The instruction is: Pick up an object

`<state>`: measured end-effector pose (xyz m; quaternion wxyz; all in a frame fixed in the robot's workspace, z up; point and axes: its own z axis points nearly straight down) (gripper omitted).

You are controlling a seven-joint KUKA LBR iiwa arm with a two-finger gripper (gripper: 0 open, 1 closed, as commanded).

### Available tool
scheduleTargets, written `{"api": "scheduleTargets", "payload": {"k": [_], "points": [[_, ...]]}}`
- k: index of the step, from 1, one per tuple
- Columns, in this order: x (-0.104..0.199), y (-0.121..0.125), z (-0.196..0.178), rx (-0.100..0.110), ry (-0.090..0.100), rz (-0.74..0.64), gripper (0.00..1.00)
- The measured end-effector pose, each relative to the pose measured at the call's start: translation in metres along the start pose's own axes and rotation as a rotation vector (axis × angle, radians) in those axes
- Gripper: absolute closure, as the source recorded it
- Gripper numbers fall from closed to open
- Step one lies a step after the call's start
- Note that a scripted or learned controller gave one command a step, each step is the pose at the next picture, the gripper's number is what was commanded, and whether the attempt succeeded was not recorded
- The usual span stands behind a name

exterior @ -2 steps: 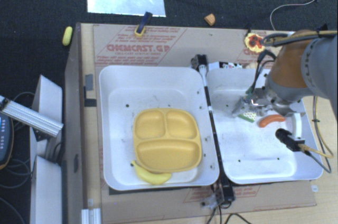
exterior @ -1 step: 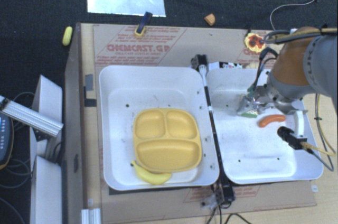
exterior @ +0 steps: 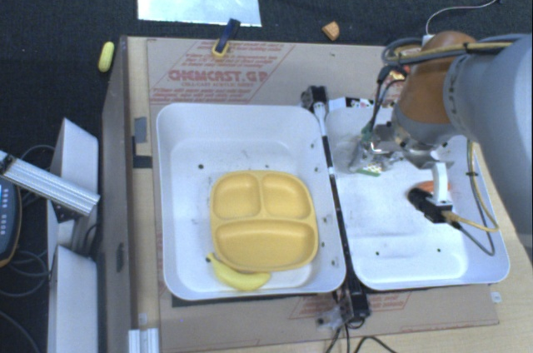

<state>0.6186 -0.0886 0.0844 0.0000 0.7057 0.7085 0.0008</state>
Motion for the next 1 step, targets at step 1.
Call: {"api": "scheduleTargets", "payload": {"k": [1], "points": [[0.0489, -0.0402, -0.1015, -0.004, 0.000, -0.001, 1.00]]}}
